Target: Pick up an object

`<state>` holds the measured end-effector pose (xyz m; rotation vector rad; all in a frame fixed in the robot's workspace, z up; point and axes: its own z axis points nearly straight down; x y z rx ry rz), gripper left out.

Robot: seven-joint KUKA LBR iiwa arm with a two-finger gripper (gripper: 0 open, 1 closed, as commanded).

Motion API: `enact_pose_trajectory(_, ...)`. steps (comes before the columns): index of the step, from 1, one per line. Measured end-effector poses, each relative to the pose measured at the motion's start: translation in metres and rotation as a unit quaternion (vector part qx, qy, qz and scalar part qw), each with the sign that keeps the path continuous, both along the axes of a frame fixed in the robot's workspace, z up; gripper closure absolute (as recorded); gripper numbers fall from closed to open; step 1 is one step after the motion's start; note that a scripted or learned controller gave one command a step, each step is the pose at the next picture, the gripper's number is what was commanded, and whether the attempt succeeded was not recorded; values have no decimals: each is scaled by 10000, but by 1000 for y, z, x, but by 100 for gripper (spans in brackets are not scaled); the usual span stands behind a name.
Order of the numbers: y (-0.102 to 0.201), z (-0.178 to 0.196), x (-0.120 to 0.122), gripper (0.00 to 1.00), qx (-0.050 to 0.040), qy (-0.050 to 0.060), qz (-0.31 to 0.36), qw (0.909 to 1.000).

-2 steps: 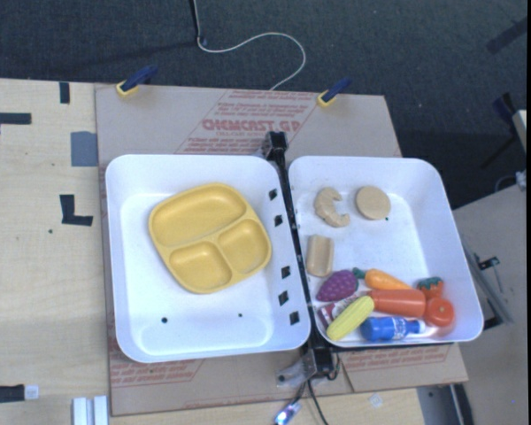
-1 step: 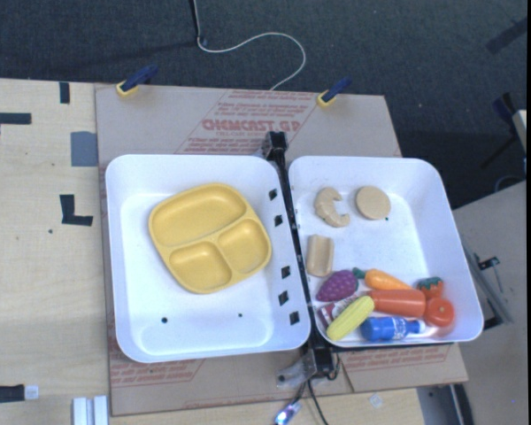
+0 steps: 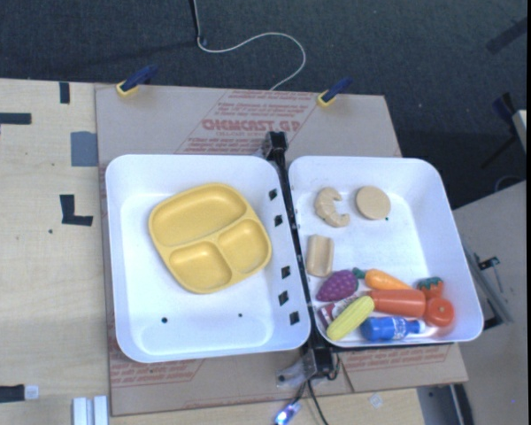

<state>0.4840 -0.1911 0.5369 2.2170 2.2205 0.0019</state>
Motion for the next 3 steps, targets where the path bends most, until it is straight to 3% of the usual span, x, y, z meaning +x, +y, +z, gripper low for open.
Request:
enact_pose_trajectory(1,12,-167,-2,100,32,99,-7,9999)
enact_pose_trajectory(2,11,-148,0,100,8,25,2,10000)
enact_pose_trajectory(3,88,-84,8,100,7,-10,33,10000)
